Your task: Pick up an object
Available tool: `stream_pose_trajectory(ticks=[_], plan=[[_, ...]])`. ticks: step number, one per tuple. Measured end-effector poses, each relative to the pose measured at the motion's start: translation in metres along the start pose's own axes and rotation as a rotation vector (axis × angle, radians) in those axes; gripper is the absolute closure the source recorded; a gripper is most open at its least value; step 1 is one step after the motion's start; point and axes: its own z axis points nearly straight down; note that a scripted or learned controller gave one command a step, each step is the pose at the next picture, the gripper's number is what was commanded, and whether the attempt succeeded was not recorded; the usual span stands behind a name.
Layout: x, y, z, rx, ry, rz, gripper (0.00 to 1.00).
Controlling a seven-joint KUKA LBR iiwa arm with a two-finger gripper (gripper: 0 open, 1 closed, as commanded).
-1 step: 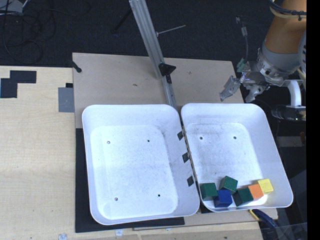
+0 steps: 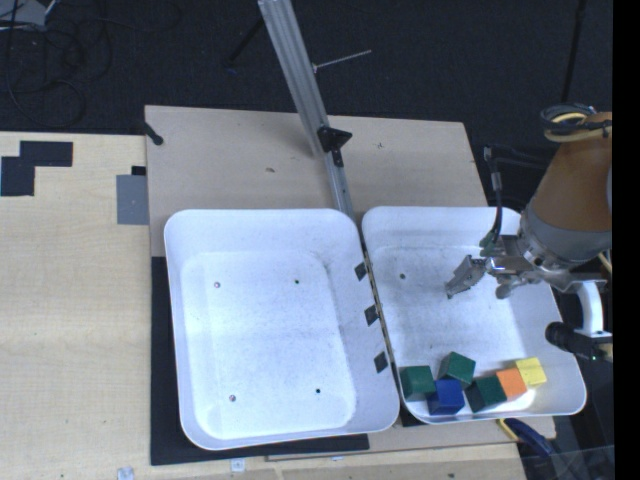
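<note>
Several small blocks lie huddled at the near edge of the right bin (image 2: 420, 238): a green one (image 2: 417, 379), another green one (image 2: 459, 367), a blue one (image 2: 447, 396), a dark green one (image 2: 487, 392), an orange one (image 2: 511, 381) and a yellow one (image 2: 531, 372). My gripper (image 2: 477, 289) hangs over the middle of the right bin, well behind the blocks. It is open, and only the white bin floor shows between its fingers.
The left bin (image 2: 200, 238) sits beside the right one, with black clips (image 2: 371, 314) along the shared rim. A slanted metal rail (image 2: 305, 88) rises behind the bins. The arm's orange band (image 2: 575, 183) stands at the right.
</note>
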Motion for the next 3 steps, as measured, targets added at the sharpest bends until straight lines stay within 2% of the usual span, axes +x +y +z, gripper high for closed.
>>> stream_pose_trajectory(ticks=[1,2,3], plan=[[0.091,-0.034,-0.018,-0.009,0.003,-0.010,0.00],[0.032,0.029,-0.025,-0.017,-0.005,-0.002,0.00],[0.021,-0.005,-0.081,-0.016,-0.003,-0.003,0.00]])
